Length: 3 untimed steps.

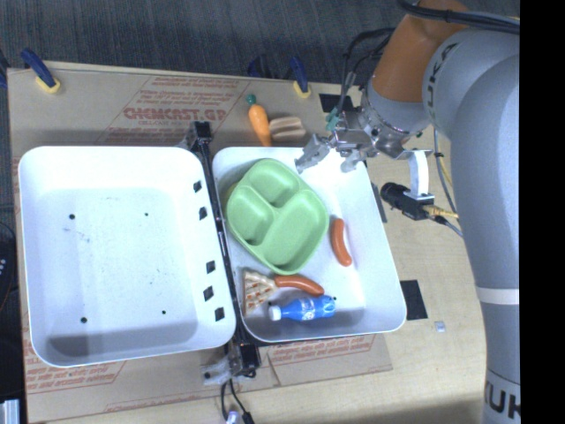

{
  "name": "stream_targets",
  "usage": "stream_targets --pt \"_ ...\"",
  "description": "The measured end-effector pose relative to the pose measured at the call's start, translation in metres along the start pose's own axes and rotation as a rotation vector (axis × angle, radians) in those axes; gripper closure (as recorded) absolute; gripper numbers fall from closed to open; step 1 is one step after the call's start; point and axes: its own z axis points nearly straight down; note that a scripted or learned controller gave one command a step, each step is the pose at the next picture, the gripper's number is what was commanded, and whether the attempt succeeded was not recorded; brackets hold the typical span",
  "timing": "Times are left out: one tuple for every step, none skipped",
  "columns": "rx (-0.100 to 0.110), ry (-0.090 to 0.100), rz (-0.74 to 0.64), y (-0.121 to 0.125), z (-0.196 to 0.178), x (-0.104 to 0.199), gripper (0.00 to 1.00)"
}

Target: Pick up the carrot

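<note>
The carrot (pixel 258 122), orange with a small green top, lies on the cardboard just behind the right bin's (pixel 378 246) far left corner, outside the bin. My gripper (pixel 331 158) hangs over the far edge of the right bin, to the right of the carrot and apart from it. Its fingers (pixel 310 156) stand open with nothing between them.
A tan bun-like piece (pixel 285 129) lies beside the carrot. The right bin holds a green divided plate (pixel 275 215), two orange sausages (pixel 340 241) (pixel 298 283), a waffle piece (pixel 255 291) and a blue bottle (pixel 305 308). The left bin (pixel 26 237) stands alongside.
</note>
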Motion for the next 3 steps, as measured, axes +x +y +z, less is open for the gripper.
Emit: stream_targets --pt "-0.01 -0.003 0.091 0.02 0.123 0.008 0.0" --pt "-0.02 -0.024 0.328 0.018 0.026 0.037 0.0" --pt "0.0 -0.006 0.795 0.016 0.055 0.038 0.0"
